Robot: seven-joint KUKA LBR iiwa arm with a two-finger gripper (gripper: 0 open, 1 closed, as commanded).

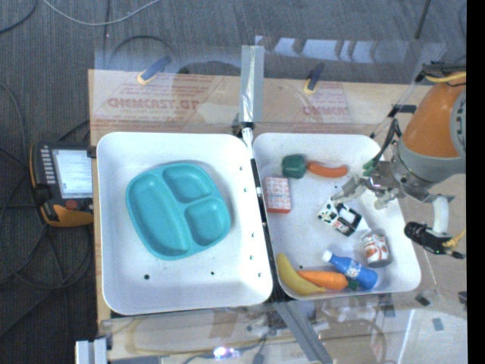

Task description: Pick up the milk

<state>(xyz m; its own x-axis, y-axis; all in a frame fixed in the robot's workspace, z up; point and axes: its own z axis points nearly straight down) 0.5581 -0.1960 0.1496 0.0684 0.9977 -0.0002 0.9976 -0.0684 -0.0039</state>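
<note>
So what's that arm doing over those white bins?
The grey and orange robot arm reaches in over the right bin, which holds toy groceries. Its gripper hangs just above a small black-and-white milk carton, apparently going for it, but nothing is lifted yet. A carrot, banana and blue bottle lie nearby. The left bin holds a teal divided plate.

Dark grey carpet floor [189, 14], loose cables [76, 10], wooden bench [189, 101]
</note>
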